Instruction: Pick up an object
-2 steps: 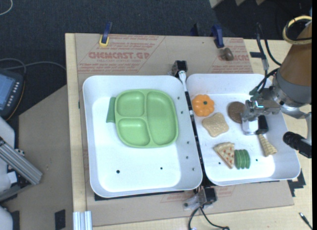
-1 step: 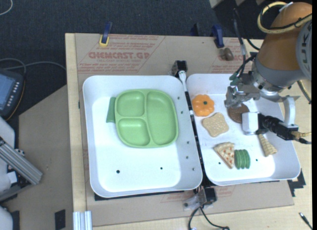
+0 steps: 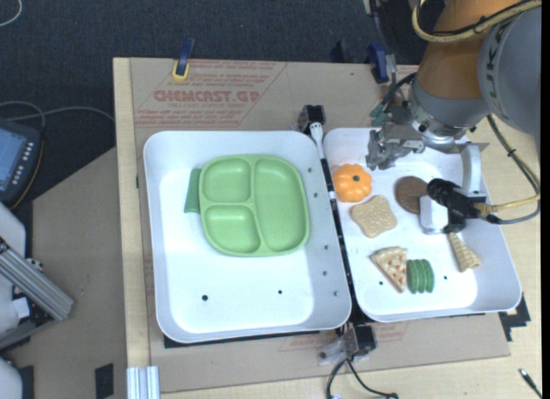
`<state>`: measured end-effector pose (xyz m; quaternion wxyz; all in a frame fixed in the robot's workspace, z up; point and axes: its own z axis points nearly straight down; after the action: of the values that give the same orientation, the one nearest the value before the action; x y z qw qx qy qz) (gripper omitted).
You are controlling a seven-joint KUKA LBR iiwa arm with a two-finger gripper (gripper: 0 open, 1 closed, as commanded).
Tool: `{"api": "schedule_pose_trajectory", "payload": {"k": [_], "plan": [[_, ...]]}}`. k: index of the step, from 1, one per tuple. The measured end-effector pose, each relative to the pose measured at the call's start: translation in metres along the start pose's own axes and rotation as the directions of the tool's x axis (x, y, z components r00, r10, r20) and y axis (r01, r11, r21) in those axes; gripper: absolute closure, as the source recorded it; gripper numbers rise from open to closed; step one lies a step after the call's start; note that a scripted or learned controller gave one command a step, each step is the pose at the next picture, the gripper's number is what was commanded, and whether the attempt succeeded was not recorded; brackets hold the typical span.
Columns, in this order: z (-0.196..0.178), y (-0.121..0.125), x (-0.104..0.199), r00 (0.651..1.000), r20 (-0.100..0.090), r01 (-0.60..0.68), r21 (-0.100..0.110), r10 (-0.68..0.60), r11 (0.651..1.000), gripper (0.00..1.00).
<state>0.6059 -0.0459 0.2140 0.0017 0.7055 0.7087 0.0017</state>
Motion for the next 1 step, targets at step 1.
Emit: {"api": "schedule_pose_trajectory", "payload": {"k": [1], "plan": [[-0.0218, 0.0395, 0.0204, 1.0, 0.001, -0.002, -0.001, 0.002, 1.0, 1.0]]}}
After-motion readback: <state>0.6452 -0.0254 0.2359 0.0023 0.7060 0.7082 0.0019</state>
